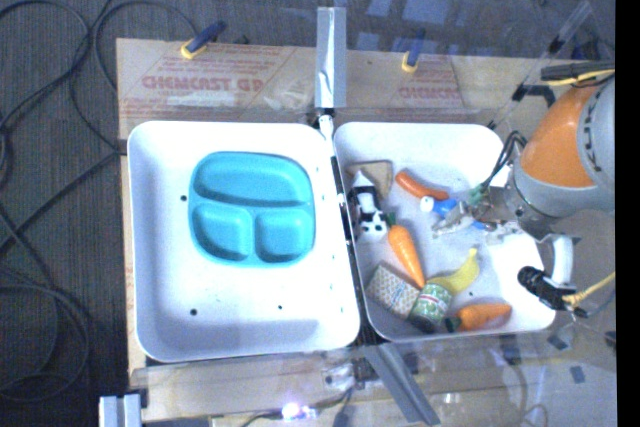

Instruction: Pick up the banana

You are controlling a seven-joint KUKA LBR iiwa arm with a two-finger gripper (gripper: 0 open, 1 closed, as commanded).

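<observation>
— So where is the small yellow plastic banana (462,270) relative to the gripper (462,215)?

— Just below it in the camera view, toward the near wall of the right-hand shallow white bin (420,130). The two are close but apart; nothing sits in the gripper's grasp that I can make out.

— Is the gripper spread or pressed together?

— I cannot tell. It is a cluster of metal and blue parts seen from above, too muddled to read.

— Why is it hanging there, do you think?

— My guess is that it is lining up over the pile, and it would have to shift toward the near wall to stand above the banana.

— What crowds the banana?

— A round green patterned can (432,300) touches its lower end, on the gripper's far-left side. An orange carrot-shaped toy (405,253) lies just left of the banana, and a second orange vegetable toy (482,315) rests beyond it against the near wall. The banana leans on that clutter, so a descent could nudge the can or catch the wrong piece.

— And the other side?

— Well to the gripper's left, the second white bin (160,315) holds a turquoise divided plastic tray (252,207), which plays no part in this pick.
</observation>
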